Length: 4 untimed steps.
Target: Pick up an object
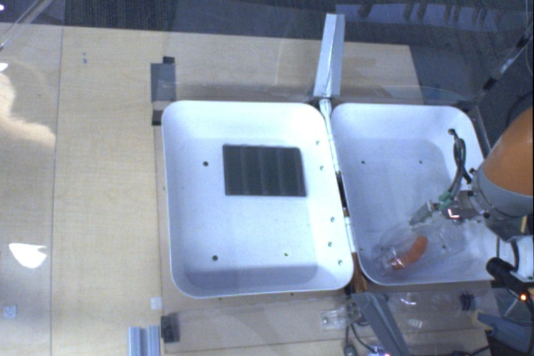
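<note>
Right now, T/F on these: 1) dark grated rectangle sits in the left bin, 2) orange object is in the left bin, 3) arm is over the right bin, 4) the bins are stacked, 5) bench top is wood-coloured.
1) True. The dark grated rectangle lies flat in the left bin.
2) False. The orange object lies in the right bin, near its front edge.
3) True. The arm reaches in from the right, and its pincer is over the right bin, just above the orange object.
4) False. The bins sit side by side, edges meeting at the middle.
5) True. The bench is light wood-coloured.
</note>
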Motion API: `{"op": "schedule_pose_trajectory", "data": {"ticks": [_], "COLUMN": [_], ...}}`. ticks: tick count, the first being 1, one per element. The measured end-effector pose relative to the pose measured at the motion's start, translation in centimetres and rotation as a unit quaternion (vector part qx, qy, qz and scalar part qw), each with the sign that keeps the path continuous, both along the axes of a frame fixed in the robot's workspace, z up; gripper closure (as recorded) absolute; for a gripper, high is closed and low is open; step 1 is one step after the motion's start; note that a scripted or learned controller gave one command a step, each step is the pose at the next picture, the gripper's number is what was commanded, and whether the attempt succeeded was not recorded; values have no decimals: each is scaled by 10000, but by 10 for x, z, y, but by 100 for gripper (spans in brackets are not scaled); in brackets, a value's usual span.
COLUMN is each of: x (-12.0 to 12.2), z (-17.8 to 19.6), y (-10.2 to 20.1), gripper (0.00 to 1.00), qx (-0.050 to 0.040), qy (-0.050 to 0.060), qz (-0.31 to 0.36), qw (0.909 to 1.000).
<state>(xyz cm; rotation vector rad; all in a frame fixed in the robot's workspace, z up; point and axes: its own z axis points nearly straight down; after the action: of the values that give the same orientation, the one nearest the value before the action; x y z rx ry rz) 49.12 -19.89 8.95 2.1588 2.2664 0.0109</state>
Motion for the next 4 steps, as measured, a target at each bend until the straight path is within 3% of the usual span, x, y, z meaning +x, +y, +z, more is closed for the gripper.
{"op": "schedule_pose_trajectory", "data": {"ticks": [1, 2, 3, 4], "x": [-2, 0, 1, 1], "z": [123, 0, 0, 1], "y": [-7, -2, 35, 60], "gripper": [0, 0, 0, 0], "qx": [8, 5, -15, -21], "qy": [24, -9, -19, -23], "qz": [-829, -604, 178, 501], "qw": [9966, 9982, 9998, 9987]}}
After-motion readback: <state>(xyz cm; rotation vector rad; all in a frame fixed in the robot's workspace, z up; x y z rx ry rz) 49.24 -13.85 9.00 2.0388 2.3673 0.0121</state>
